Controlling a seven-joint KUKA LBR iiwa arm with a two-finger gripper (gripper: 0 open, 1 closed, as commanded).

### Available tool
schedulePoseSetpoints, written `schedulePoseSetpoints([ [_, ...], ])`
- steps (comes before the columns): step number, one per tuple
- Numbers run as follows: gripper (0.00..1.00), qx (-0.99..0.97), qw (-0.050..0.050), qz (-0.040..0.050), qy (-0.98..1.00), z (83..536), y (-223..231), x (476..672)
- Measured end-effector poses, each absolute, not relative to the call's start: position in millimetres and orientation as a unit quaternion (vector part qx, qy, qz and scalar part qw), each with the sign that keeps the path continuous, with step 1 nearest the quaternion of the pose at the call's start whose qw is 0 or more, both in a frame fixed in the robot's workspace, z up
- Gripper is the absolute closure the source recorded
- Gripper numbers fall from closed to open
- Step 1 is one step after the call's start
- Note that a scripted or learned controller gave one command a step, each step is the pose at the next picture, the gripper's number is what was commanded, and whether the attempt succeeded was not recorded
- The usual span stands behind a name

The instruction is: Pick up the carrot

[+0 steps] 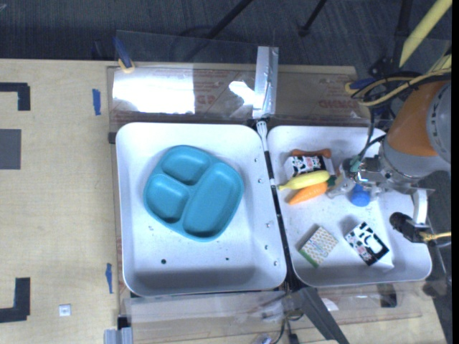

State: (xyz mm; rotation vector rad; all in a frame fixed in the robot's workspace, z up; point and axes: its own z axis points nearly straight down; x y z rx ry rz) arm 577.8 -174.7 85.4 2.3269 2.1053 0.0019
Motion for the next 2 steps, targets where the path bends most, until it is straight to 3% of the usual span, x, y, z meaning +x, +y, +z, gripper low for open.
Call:
schedulePoseSetpoints([
  [1,0.0,0.684,-0.001,-0.001,0.729,130.5,-162.3,624.6],
  [2,0.0,0.641,0.001,0.0021,0.767,86.1,-104.1,587.2],
])
